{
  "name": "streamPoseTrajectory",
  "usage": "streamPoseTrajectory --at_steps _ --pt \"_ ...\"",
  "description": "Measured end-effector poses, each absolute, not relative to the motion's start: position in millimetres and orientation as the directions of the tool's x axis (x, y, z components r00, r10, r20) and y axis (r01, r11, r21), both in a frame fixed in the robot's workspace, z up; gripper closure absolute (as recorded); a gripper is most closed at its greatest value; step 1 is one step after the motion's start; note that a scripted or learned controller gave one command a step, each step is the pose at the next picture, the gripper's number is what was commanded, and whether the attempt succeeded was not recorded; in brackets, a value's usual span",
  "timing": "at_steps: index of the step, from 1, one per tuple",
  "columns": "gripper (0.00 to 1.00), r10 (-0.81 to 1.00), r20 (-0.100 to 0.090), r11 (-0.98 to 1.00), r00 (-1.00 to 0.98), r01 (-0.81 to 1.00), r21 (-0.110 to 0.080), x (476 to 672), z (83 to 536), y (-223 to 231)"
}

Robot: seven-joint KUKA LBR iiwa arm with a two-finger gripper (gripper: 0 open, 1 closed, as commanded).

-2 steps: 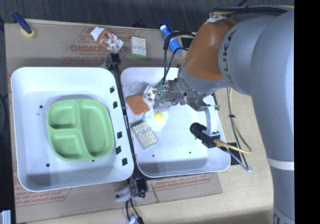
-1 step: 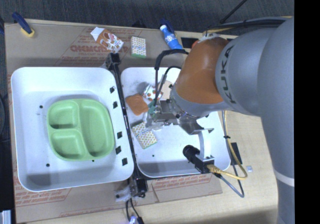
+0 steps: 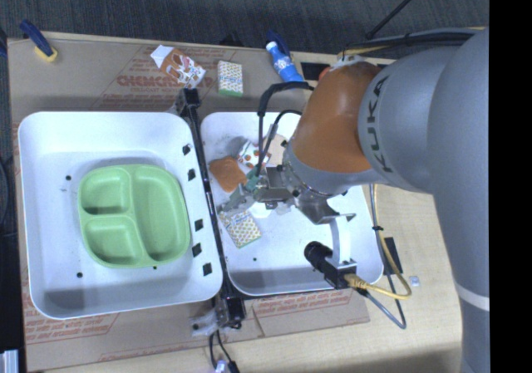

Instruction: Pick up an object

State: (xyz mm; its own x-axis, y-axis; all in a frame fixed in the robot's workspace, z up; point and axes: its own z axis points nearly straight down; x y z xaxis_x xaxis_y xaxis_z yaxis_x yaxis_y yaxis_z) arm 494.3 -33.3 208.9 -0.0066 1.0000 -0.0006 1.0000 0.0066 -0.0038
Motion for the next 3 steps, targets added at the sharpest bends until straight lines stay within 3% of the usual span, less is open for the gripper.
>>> streamPoseTrajectory --at_steps 1,2,3 --pt "0.00 1.000 0.000 0.006 -0.006 1.000 0.001 601.5 283 -9" --pt "0.00 1.000 0.000 0.007 -0.007 1.000 -0.001 609.9 294 18" --pt "0.00 1.000 -0.001 0.006 -0.006 1.000 -0.006 633.6 190 12"
